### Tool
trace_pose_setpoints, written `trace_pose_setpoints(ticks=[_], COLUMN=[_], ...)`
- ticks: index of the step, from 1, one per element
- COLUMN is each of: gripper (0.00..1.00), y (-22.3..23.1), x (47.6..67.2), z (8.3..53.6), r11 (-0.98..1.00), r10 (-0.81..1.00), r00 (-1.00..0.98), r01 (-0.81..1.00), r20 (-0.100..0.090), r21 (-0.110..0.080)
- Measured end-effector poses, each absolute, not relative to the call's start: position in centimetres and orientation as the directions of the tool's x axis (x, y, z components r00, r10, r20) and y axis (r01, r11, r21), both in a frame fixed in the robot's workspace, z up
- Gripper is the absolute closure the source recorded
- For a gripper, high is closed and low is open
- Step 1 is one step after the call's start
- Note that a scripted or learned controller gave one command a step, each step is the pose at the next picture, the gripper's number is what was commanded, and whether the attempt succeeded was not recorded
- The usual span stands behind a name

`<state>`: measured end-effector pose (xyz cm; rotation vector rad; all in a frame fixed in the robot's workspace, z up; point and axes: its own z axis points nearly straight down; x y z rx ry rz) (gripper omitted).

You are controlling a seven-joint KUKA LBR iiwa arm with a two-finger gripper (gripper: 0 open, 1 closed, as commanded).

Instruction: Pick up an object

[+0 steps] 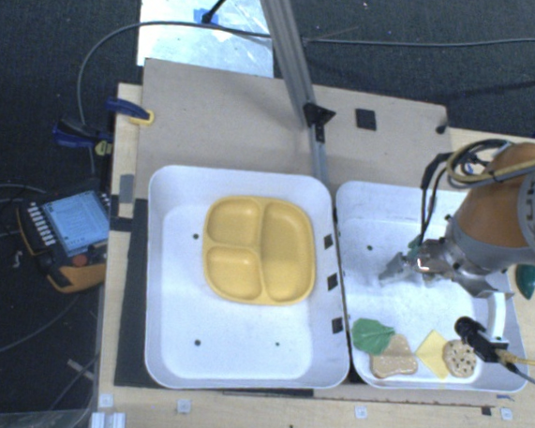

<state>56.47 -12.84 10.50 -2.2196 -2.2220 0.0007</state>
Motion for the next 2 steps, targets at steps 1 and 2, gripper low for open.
trace_pose_setpoints(ticks=[1,2], gripper=[1.00,1.00], y=[-12.9,-12.8], x=[56.6,56.4], z=[11.8,16.2], r11=[0.001,0.004], r10=[1.000,1.000], r00=[-0.001,-0.004], r01=[1.000,1.000], r20=[0.000,-0.001], r21=[0.003,0.005])
